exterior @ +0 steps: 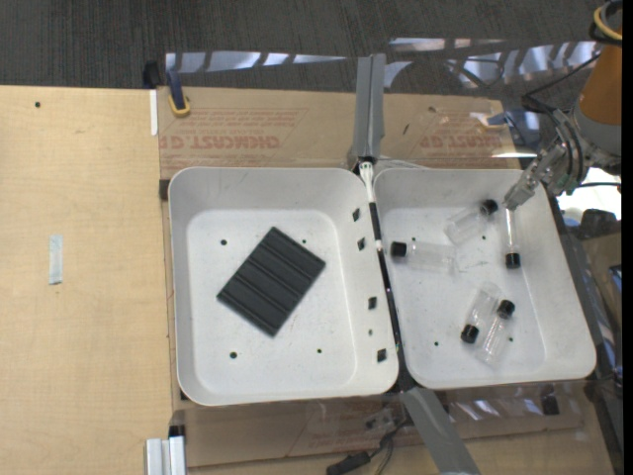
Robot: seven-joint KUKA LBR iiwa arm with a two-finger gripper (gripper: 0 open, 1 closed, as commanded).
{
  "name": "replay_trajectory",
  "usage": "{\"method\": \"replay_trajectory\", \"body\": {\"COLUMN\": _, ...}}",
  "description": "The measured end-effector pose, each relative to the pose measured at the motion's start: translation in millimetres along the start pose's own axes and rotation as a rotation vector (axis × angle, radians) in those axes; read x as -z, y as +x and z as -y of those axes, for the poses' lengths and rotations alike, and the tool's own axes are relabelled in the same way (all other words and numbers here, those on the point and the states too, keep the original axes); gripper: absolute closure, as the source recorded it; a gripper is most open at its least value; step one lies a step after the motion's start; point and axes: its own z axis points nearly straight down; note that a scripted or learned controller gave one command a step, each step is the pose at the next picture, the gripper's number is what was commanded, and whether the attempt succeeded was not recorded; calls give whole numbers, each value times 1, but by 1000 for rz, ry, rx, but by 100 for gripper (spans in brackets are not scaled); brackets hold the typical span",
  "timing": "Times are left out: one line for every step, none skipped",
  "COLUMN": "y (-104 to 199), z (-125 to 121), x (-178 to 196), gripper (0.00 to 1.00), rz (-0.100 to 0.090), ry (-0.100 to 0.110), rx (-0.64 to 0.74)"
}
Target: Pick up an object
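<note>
We see the gripper [522, 192] at the upper right of the frame, poised over the far right corner of the right bin [576, 359]. Its fingers are too small and blurred against the bin wall for us to tell whether they are spread or closed, and we see nothing held between them.

The likeliest targets lie in that right bin: several clear plastic vials with black caps. One vial [510, 240] stands nearly vertical in the picture, just below the gripper, its cap at the lower end. Another vial near the top [465, 224] lies slanted beside it, a third vial [420, 254] rests near the bin's left wall, and a pair of vials [488, 323] sits lower right, close together. The left bin [188, 295] holds a black ribbed slab [272, 280], well apart from the arm.

We judge the main risk to be the vials themselves: round and smooth-looking, they may roll or squirt sideways if the fingers close off-centre. The transparent bodies blend with the white floor, so an aim taken on the black cap alone could miss the body. Working this near the bin's wall, the fingers could also strike the rim. Where vials lie close together, a descent may nudge one into its neighbour, or catch two at once.
</note>
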Motion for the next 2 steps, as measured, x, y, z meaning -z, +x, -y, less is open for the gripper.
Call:
{"method": "replay_trajectory", "body": {"y": 0, "z": 0, "x": 0, "gripper": 0, "rz": 0, "ry": 0, "rx": 0}}
{"method": "replay_trajectory", "body": {"y": 0, "z": 0, "x": 0, "gripper": 0, "rz": 0, "ry": 0, "rx": 0}}
